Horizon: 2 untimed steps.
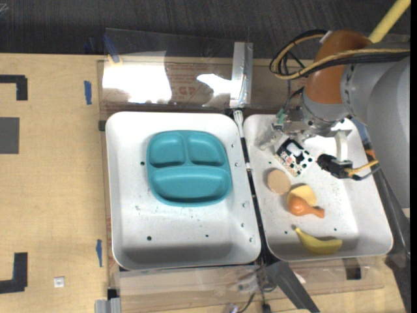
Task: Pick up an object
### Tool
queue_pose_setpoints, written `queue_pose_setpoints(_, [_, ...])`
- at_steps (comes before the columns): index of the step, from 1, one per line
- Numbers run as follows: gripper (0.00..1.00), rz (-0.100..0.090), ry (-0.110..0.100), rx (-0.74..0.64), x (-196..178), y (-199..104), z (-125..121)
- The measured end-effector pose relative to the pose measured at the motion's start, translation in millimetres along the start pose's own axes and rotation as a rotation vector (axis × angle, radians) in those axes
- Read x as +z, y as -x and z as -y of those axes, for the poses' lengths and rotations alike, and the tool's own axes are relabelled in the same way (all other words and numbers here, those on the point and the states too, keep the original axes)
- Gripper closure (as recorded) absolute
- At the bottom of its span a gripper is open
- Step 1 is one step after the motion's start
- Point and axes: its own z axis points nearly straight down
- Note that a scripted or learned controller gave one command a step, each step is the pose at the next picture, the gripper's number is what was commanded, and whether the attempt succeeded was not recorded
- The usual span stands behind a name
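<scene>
1. The gripper [293, 156] is hovering low in the right bin [371, 207], above a tan round object [278, 181]; whether it is apart or together cannot be told.
2. The tan piece, orange-yellow fruit [302, 201] and banana [318, 241] are probably light, smooth toys, best pinched across the middle.
3. The arm is hiding the bin's far corner.
</scene>
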Motion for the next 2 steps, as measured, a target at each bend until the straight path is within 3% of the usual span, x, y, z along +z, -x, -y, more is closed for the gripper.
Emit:
queue_pose_setpoints(1, [1.00, -0.001, 0.001, 0.000, -9, 0, -2])
queue_pose_setpoints(2, [1.00, 0.000, 0.007, -0.063, -104, -67, 21])
